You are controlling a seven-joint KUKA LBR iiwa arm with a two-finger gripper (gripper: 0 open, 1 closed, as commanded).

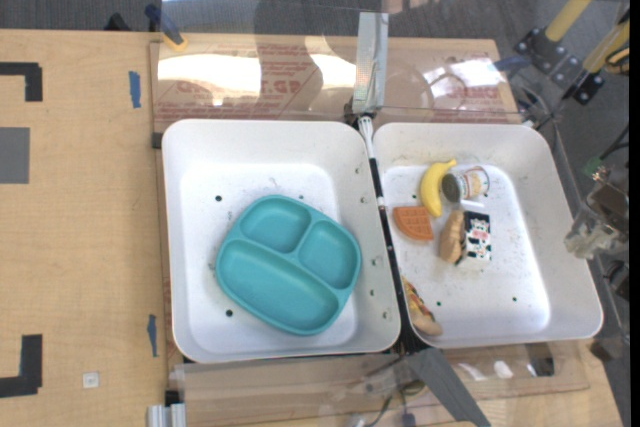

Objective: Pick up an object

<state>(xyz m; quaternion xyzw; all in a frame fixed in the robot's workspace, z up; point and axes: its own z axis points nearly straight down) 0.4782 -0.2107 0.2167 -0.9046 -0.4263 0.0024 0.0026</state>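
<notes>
Over at the right edge, the gripper sits just outside the right bin, level with its right wall and above the floor rather than over any object. It is a blurred grey shape from where I stand, and I cannot tell whether it is wide or narrow; nothing is visibly held in it

Everything it could pick up lies in the right bin, mostly in the left half. A yellow banana lies toward the far side, curving near to far. Just right of it, touching or nearly so, is a small tin lying on its side. Nearer than the banana is an orange waffle-like piece, close to the bin's left wall. To its right lies a tan bread roll, with a black-and-white carton against its right side. 1 more item, a small tan and red thing, is tucked into the near-left corner, apart from the other 5; I cannot tell what it is

The left bin holds a teal plate split into 3 compartments, lying flat in its near half. Both bins stand side by side, walls touching, on a brown bench
</notes>
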